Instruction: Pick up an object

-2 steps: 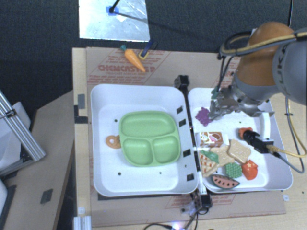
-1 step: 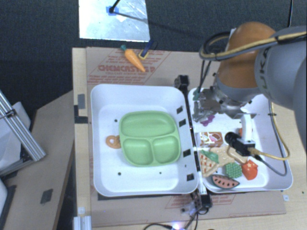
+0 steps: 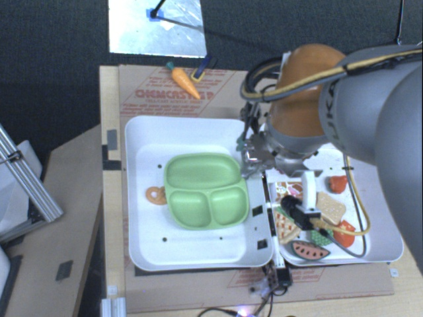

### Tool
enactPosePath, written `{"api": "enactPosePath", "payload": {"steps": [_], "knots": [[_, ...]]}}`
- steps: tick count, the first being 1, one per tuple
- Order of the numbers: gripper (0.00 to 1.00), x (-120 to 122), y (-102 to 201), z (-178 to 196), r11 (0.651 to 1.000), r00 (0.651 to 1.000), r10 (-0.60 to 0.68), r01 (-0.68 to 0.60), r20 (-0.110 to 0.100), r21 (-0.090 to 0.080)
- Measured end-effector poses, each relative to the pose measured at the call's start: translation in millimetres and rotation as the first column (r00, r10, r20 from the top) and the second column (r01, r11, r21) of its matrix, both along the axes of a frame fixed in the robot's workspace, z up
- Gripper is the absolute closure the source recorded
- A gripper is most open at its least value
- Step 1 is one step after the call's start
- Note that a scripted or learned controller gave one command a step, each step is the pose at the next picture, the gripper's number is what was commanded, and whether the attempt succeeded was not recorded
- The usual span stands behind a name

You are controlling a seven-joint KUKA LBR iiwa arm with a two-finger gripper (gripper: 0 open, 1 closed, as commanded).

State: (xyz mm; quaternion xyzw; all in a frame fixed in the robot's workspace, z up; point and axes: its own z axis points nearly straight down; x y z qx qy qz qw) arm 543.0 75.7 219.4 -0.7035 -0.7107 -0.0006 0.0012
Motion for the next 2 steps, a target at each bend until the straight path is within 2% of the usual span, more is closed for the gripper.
{"api": "enactPosePath", "payload": {"steps": [1,2], "knots": [[1.0,-26,17,8,1.0,1.0,-0.003,0.003,0.0,-0.001],[1.0,-7,22,7,1.0,1.0,-0.004,0.004,0.003,-0.001]]}}
